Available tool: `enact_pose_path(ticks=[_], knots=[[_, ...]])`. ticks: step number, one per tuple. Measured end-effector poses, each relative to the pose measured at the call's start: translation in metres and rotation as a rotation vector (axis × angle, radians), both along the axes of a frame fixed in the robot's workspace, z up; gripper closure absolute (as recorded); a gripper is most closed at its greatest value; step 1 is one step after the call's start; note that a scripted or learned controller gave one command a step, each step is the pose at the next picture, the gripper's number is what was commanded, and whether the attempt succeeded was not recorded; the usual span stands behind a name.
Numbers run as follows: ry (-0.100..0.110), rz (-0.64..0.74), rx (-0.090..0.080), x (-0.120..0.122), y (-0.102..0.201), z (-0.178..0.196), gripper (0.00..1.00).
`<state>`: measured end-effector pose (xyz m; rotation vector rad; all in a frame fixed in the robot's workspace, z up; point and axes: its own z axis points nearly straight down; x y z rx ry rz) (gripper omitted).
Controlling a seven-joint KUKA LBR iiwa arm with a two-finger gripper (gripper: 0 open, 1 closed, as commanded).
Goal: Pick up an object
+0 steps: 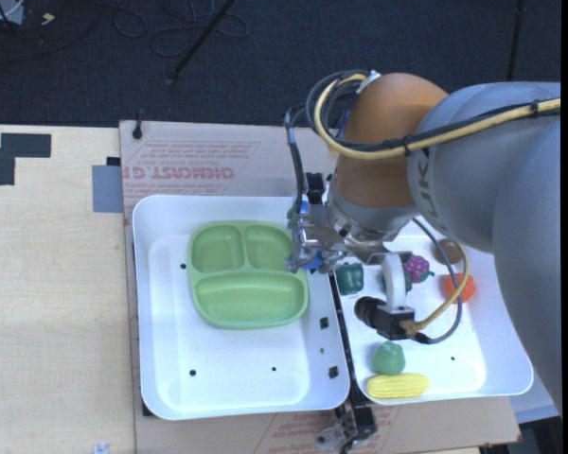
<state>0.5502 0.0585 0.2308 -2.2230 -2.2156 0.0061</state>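
Camera view: the grey arm with its orange wrist band (393, 149) reaches in from the right and hangs over the divide between the two shallow white bins. The gripper (308, 244) sits low at the right edge of the light green plastic divided plate (246, 277), which lies flat in the left white bin (166, 348). How far the gripper is open, and whether it has hold of anything, cannot be told; the wrist covers it. Candidate objects lie in the right white bin (497, 367): a small dark green toy pepper (349, 277) just beside the wrist, a purple grape cluster (417, 269), an orange piece (464, 287), a round green toy (389, 357) and a yellow toy corn cob (396, 386). Risk, as judged: descending here could catch the plate rim or the bin wall, tipping the plate rather than lifting it.
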Motion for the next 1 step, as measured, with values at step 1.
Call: enact_pose_path(ticks=[1], knots=[[0.000,0.001,-0.001,0.0005,0.0407,-0.0086,1.00]])
